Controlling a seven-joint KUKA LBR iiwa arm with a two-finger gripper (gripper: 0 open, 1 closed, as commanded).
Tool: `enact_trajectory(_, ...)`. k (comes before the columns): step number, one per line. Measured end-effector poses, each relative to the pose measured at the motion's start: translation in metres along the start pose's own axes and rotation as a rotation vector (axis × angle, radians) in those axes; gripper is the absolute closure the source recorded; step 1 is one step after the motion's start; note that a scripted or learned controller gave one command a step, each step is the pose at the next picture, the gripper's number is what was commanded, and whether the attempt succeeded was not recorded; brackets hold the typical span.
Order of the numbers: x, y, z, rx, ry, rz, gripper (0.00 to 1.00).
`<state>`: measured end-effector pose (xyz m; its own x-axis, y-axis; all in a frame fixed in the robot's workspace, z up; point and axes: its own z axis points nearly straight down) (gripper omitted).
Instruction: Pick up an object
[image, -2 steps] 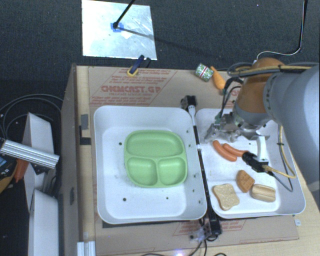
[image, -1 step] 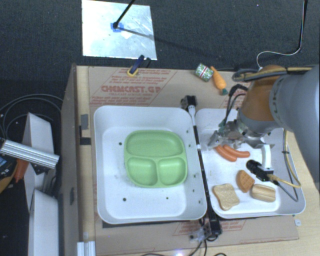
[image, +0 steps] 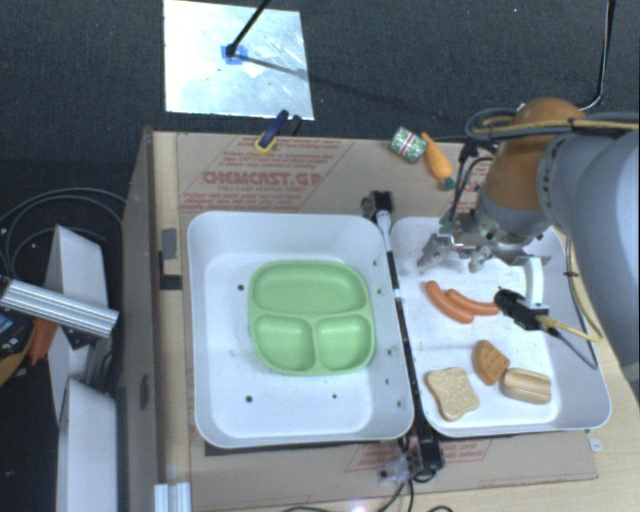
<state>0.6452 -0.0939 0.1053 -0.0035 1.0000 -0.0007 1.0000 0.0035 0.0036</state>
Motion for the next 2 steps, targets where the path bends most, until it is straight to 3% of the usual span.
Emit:
enact_trajectory(1,-0.006,-0.047,-0.008,0.002,0.001,0.002,0.00)
enact_trajectory(2,-0.024,-0.035,0.001,0.000,0.000,0.002,0.00)
